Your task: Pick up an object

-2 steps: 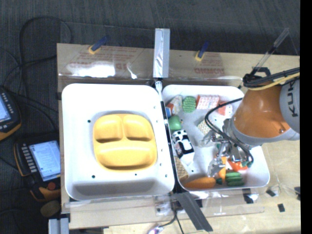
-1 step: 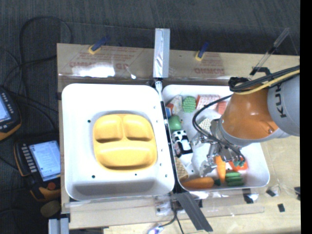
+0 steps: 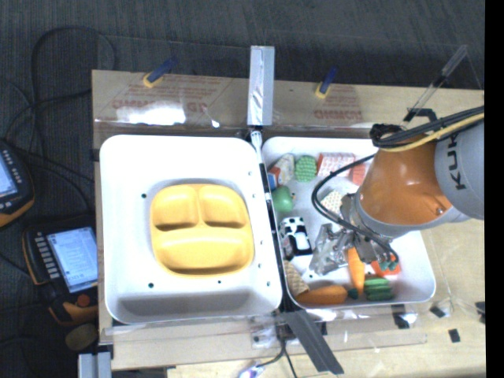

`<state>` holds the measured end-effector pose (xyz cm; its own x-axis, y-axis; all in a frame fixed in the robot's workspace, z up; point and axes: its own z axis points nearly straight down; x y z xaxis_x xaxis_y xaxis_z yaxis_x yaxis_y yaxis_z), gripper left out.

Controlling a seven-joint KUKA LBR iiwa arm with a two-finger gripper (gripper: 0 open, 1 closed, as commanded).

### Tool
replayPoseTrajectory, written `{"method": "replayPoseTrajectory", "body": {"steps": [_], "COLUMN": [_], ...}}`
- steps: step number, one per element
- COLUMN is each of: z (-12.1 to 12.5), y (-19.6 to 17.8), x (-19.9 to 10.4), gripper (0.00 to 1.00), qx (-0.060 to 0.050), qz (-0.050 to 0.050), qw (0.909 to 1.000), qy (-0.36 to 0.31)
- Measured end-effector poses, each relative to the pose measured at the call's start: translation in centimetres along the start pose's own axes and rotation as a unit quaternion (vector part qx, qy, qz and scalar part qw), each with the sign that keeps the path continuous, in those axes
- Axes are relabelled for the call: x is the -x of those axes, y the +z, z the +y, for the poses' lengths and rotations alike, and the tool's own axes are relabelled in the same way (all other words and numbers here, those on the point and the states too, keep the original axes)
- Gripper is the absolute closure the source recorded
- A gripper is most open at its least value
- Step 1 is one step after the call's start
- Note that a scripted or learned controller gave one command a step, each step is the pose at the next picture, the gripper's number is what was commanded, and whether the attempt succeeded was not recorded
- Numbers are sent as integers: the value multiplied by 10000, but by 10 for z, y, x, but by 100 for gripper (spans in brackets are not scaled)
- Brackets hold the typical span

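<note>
1. The gripper [image 3: 335, 252] is seen low in the right bin [image 3: 417, 278]; whether it is open or closed cannot be told.
2. An orange carrot-like piece [image 3: 356, 270] lies just beside it, a likely target; a straight descent centred on one item is advised.
3. Crowding is met all round: a black-and-white toy [image 3: 295, 231] beside it, a green piece [image 3: 378, 288] below, and a yellow tray [image 3: 202, 225] well apart in the left bin [image 3: 126, 290].

Probably a robotics lab — bench [image 3: 441, 101] on dark carpet [image 3: 236, 14], clamps, loose cables [image 3: 55, 61], handheld controller [image 3: 12, 179].
</note>
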<state>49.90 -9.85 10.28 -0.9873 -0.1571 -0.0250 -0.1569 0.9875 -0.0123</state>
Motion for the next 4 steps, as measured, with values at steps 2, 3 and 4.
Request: {"method": "replayPoseTrajectory", "body": {"steps": [2, 3, 4], "z": [43, -1, -27], "y": [-127, -22, 2], "x": [18, 18, 1], "gripper": [0, 0, 0], "qx": [74, 56, -11], "qz": [103, 74, -35], "qw": [9975, 9991, 9982], "qy": [-698, -418, -606]}}
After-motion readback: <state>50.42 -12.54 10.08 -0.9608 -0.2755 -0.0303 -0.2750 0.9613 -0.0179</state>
